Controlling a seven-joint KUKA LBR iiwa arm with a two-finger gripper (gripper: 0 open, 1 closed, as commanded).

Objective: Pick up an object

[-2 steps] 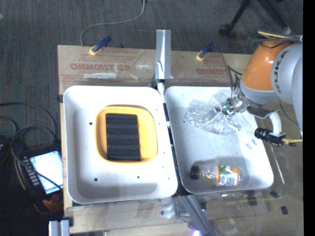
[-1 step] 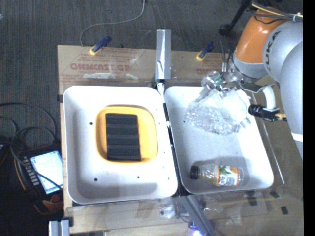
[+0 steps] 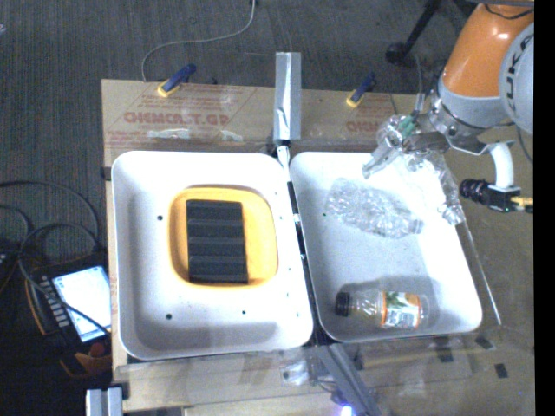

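Lying near the front of the right white bin [image 3: 473,306], the amber plastic bottle [image 3: 381,308] runs left-right, dark cap pointing left; round, it could roll from a pinch. Farther back, the crumpled clear plastic bottle [image 3: 373,211] slants far-left to near-right and may crush or slip. Beyond, the gripper [image 3: 401,142] hovers over the far edge, fingers apart, holding nothing.

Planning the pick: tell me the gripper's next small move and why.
Probably lower the gripper toward the crumpled clear bottle, down and to the view's left. The gripper sits at the far edge of the right bin with nothing between its fingers, and that bottle lies closer than the orange-labelled bottle near the front wall.
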